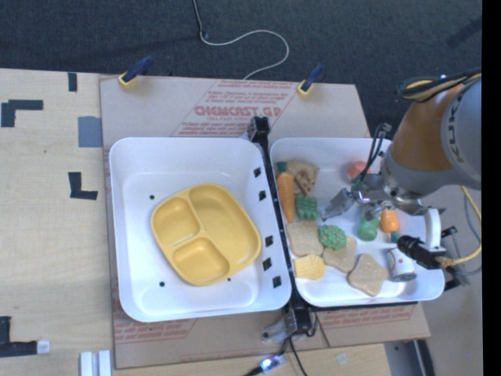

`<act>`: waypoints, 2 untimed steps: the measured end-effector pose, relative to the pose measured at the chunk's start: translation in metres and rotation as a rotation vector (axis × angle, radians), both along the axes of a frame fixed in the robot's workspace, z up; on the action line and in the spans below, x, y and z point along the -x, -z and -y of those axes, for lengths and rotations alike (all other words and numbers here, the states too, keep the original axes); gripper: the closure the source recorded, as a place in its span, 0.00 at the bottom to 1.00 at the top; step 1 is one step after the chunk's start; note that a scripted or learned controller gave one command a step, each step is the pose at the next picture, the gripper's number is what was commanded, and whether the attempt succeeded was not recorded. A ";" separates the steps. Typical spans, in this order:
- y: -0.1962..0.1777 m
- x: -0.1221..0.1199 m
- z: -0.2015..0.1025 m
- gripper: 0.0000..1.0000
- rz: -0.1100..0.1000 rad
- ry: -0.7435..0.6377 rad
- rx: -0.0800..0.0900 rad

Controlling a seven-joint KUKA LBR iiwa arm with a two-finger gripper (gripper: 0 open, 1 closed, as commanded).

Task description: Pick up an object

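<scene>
Green broccoli-like toy (333, 236) lies among bread-shaped pieces (366, 275).

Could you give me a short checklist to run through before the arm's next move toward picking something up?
1. Gripper over the right bin, where the food items lie: ok.
2. Object between the fingers: cannot tell; they are too small to read.
3. Nearest targets in view, green piece and carrot: ok.
4. Items spaced for a clean grasp: not ok; broccoli and bread pieces crowd together.
5. Left bin holds the yellow divided plate, apart from the arm: ok.
</scene>
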State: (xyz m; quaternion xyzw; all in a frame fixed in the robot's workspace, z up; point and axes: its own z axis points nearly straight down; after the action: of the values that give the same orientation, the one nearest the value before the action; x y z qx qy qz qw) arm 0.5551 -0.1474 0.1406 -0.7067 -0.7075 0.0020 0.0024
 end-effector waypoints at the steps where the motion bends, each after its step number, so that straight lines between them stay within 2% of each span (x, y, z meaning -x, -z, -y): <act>1: 0.053 0.001 -0.001 0.00 0.002 0.001 0.000; 2: 0.040 0.000 -0.002 1.00 0.003 0.000 -0.003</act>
State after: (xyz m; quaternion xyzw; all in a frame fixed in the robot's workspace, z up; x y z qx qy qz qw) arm 0.5553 -0.1454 0.1006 -0.7065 -0.7077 -0.0001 0.0022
